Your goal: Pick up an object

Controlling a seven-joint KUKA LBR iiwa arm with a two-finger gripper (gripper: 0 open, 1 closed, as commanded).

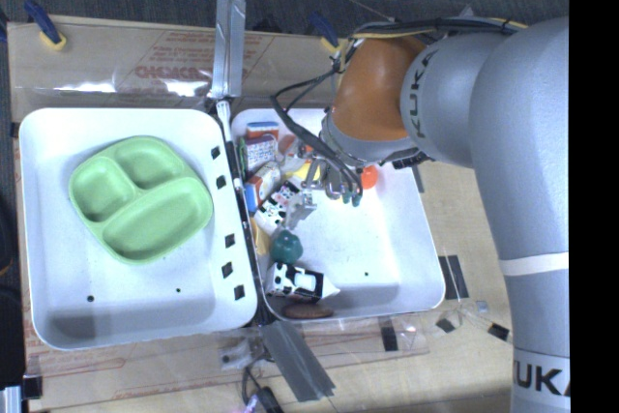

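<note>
My gripper [324, 186] hangs low over the upper left part of the right bin [387, 256], below the orange wrist band. It is just above and to the right of a pile of small things along the bin's left wall. The pile includes a red and white box [259, 151], a yellow piece [294, 171], a black and white spotted block [281, 201] and a teal round object [286, 249]. An orange ball [368, 176] peeks out right beside the gripper. The view shows nothing held in the gripper.
A black and white block [295, 282] and a brown object [308, 310] lie at the right bin's near left corner. The left bin [58, 305] holds a green divided plate [140, 198]. The bulky arm covers the bin's far right side.
</note>
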